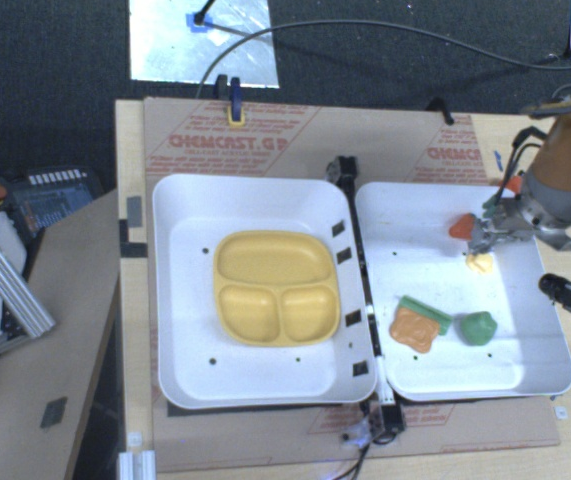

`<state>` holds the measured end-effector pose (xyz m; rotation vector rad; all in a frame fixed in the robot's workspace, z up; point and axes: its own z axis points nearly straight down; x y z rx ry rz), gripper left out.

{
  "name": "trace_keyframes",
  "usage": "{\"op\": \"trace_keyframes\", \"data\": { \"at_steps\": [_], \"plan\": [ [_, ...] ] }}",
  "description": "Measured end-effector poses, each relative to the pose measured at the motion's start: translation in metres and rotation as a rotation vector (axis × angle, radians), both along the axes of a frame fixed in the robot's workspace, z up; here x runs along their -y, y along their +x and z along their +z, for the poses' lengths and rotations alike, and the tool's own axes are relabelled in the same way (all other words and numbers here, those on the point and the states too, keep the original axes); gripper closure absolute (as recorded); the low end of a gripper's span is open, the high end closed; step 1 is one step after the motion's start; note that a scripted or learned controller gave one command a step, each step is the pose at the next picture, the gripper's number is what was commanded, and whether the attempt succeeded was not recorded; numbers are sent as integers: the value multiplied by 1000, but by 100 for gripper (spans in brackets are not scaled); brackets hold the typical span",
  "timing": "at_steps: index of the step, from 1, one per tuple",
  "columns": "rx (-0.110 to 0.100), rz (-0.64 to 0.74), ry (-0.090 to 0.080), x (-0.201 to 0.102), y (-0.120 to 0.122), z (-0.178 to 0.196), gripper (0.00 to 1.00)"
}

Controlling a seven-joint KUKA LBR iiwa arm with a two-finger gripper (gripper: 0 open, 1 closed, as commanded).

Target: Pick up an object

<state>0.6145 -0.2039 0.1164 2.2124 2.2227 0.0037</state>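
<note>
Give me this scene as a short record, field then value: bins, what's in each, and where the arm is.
left bin: holds a yellow divided tray with three compartments
right bin: holds four small items
red-orange item: upper part of the right bin, just left of the gripper
small yellow item: directly below the gripper
orange piece: lower middle, touching the green bar
green bar: lying tilted along the orange piece's top edge
green round item: right of the orange piece, apart from it
gripper: low over the right bin's upper right area

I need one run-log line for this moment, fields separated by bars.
pincer low in right bin | above small yellow piece | red piece beside | nothing seen held | yellow tray in left bin
</note>
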Motion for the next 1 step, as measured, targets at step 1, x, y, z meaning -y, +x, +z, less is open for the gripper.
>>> {"op": "trace_keyframes", "data": {
  "at_steps": [1],
  "plan": [
    [3, 1, -1, -1, 6, 65, 100]
  ]
}}
